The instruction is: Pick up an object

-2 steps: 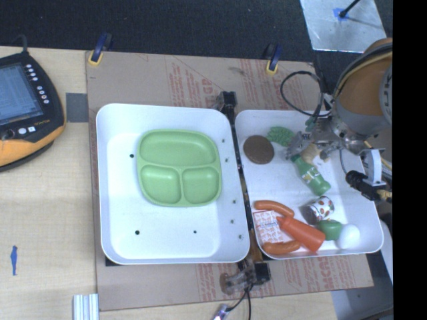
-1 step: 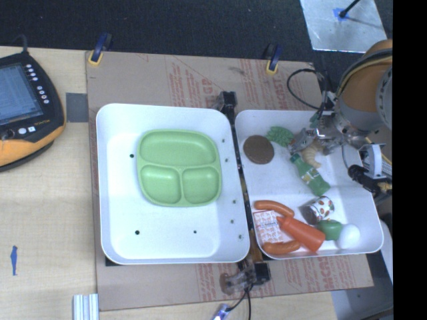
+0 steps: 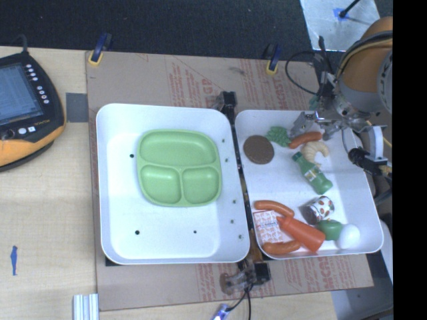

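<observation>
My gripper (image 3: 312, 124) hangs low over the far end of the right bin (image 3: 363, 185), on the grey arm with the orange band (image 3: 365, 65). Right under it lies a small orange-red sausage (image 3: 305, 139), touching or nearly touching the gripper's tip; whether it is held I cannot tell. Beside that sausage are a green leafy piece (image 3: 279, 136), a cream shrimp-like piece (image 3: 315, 151) and a small green bottle (image 3: 312, 172). A brown disc (image 3: 259, 149) lies at the bin's far left.
The near end of the right bin holds a red sausage (image 3: 273, 207), a white packet (image 3: 267, 229), a carrot (image 3: 303, 232), a dark-and-white ball (image 3: 320, 209) and a white egg (image 3: 348, 235). The left bin (image 3: 113, 179) holds a green divided plate (image 3: 179, 167). A teach pendant (image 3: 23, 109) lies at far left.
</observation>
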